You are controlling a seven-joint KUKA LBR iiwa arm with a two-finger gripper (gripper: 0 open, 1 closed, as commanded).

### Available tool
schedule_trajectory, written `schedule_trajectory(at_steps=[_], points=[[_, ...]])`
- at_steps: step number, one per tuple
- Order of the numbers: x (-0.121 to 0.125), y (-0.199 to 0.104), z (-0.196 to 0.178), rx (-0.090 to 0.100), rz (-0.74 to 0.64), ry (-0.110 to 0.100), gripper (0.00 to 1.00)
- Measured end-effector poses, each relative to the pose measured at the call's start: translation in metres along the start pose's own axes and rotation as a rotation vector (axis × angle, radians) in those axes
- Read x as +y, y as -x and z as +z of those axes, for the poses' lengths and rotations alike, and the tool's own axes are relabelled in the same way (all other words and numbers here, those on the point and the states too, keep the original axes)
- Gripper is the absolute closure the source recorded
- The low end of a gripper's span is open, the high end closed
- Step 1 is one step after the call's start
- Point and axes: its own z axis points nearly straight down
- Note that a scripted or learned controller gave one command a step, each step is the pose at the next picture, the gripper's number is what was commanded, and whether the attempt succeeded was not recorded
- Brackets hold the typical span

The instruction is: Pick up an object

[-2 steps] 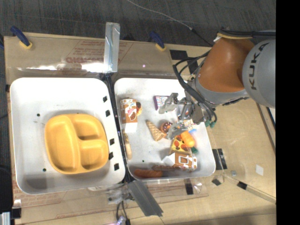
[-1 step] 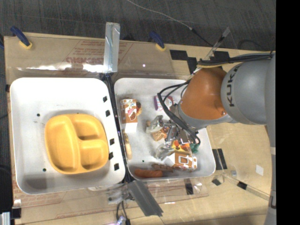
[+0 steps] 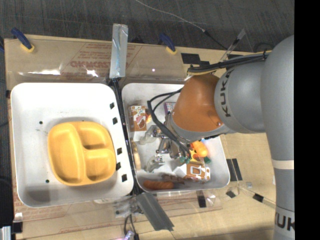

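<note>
1. The arm [image 3: 250, 99] hides much of the right bin [image 3: 134, 91], including its far right corner.
2. The gripper [image 3: 162, 151] sits in clutter; its finger state is unclear.
3. Small items near the right bin's near edge are too jumbled to identify.
4. The arm is cut off at the picture's bottom edge.

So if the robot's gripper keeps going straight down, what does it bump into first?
Probably the clear crumpled wrapper just under the gripper, then the floor of the right bin. Depth is hard to judge from above.
</note>
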Motion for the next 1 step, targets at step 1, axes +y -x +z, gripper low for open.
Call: schedule_trajectory(at_steps=[1], points=[[0.0072, 0.0945, -0.1076, -0.017, -0.053, -0.004, 0.0]])
